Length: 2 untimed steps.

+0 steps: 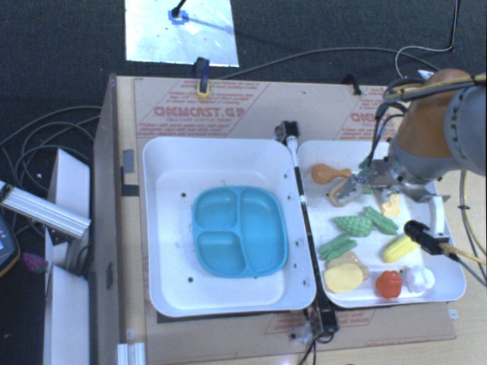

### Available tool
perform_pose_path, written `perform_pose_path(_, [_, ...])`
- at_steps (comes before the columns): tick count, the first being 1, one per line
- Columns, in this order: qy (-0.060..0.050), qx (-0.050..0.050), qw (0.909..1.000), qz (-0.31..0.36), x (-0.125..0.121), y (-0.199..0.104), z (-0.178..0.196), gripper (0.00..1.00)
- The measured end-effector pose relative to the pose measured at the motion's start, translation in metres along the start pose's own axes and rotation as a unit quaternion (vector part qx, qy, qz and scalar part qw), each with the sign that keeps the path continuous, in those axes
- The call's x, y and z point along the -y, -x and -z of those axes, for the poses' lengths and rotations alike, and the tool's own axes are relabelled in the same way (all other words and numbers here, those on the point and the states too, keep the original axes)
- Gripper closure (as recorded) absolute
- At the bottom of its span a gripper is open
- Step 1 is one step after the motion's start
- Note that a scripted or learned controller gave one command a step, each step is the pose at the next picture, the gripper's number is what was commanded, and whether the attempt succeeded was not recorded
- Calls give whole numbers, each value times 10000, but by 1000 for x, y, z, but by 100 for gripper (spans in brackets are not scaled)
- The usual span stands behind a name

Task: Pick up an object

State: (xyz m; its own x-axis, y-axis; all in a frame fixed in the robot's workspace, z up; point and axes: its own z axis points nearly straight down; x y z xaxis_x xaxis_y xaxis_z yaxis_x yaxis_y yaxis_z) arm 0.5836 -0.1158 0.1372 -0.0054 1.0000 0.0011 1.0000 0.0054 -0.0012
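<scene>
While the arm reaches in from the right, its gripper (pixel 356 188) sits low in the right bin (pixel 456 284) among the toy food.

Starting at the left, the left bin (pixel 163 204) carries a blue divided plate (pixel 239 230), lying flat in the middle, well apart from the action. Across the divider, the right bin is crowded: an orange drumstick-shaped piece (pixel 327 174) at the far left corner, just beside the gripper; green leafy pieces (pixel 364 223) nearer; a green pod (pixel 337 245), a yellow round piece (pixel 343 279), a red tomato (pixel 389 284) and a yellow corn piece (pixel 399 248) along the near side. Whether the fingers are spread or closed I cannot tell; they blur into the clutter. The drumstick looks the likeliest target.
</scene>
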Motion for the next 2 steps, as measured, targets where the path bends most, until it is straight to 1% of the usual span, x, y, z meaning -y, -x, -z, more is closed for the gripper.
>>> perform_pose_path(1, [1, 2, 10000, -19, 41, -26, -40, 0])
perform_pose_path(2, [17, 4, 10000, -20, 40, -26, -29, 100])
